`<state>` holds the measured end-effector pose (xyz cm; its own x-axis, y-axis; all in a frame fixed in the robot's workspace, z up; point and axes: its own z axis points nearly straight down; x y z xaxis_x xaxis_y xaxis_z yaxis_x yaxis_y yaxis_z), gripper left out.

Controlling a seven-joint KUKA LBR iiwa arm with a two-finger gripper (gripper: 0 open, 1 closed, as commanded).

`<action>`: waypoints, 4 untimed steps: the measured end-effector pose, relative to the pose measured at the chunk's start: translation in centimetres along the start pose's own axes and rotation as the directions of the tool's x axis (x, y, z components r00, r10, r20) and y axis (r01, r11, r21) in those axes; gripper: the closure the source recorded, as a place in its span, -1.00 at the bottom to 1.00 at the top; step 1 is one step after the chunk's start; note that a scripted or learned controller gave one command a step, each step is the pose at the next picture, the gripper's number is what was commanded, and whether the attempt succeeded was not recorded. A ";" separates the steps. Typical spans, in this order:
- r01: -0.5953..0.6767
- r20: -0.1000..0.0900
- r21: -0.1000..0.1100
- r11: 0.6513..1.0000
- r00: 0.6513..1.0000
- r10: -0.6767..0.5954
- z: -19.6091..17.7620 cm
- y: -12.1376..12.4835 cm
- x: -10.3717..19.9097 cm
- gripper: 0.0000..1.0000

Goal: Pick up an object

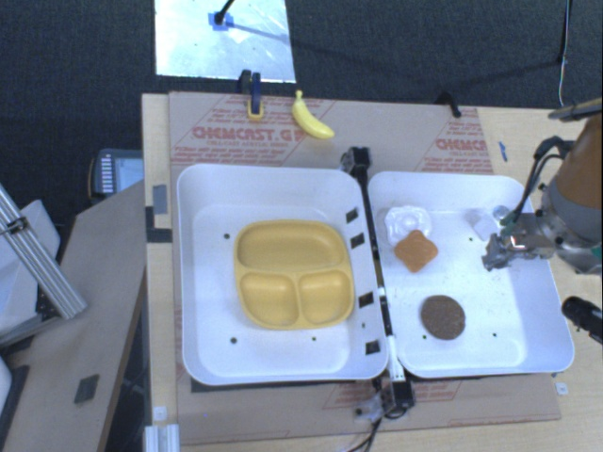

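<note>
Dark carpet surrounds the worktop [155, 281], a pale wooden bench with a printed cardboard sheet [236, 135] under two shallow white bins set side by side. A reflective metal plate [221, 28] lies on the carpet beyond the far edge, and a toy banana [312, 119] rests on the cardboard, outside either bin.

Left bin [203, 201]: holds one yellow divided tray [293, 273] with three compartments, lying flat, roughly centred.

Right bin [537, 347]: holds three loose pieces. A crumpled white plastic piece [407, 221] sits near the far left corner. An orange square block [415, 250] lies just beside it on the near side, apparently touching or nearly so; contact cannot be settled. A brown round disc [442, 316] lies flat, apart from both, nearer the front wall.

Arm enters from the right of the camera view. End effector [499, 249] hangs over the right part of the right bin, tips pointing toward the bin floor. Whether it is spread or pressed together cannot be told at this size, and nothing is seen between its tips.

Key relation: all three candidates lie to the left of the end effector in the view. The orange block is at about the same depth, straight across; the disc is left and nearer the front. Neither has a marked long axis, so wrist turn matters little.

Judgement: the disc is thin and flat on a smooth floor, likely hard to pinch. The block offers taller faces but has the plastic piece crowding one side. Bare floor separates the end effector from both.
</note>
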<state>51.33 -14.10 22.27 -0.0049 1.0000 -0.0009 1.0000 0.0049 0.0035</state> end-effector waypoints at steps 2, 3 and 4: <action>0.005 -0.002 -0.001 1.000 1.000 -0.005 -1.6 4.8 10.0 1.00; 0.005 -0.003 -0.001 1.000 1.000 -0.005 -2.4 6.6 15.3 1.00; 0.005 -0.003 0.002 1.000 1.000 -0.005 -0.9 8.1 20.5 1.00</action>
<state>59.31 6.44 23.22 -0.0096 1.0000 0.0020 1.0000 0.0096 0.0014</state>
